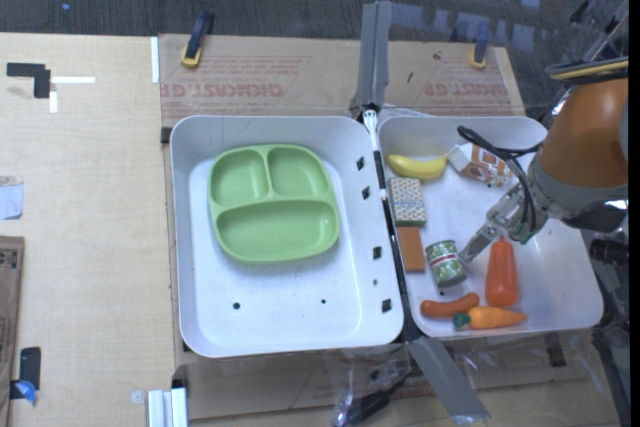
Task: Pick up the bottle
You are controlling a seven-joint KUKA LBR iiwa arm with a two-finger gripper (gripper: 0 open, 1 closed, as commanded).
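Not yet lifted: orange bottle [501,273] lying in right bin [575,300], near front edge; jaws beside it, openness impossible to tell.

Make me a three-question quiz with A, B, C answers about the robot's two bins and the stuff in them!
1. Where is the green plate?
A. In the left bin
B. In the right bin
C. On the floor

2. What colour is the bottle?
A. Blue
B. Orange-red
C. White

3. How does the bottle stand?
A. Lifted in the air
C. Tucked under the banana
B. In the right bin, just under the pincer

Answers:
1 A, the plate lies in the left bin.
2 B, the bottle is orange-red, like the carrot below it.
3 B, it sits in the right bin beside the can, with the pincer just above it and the banana far up the bin.
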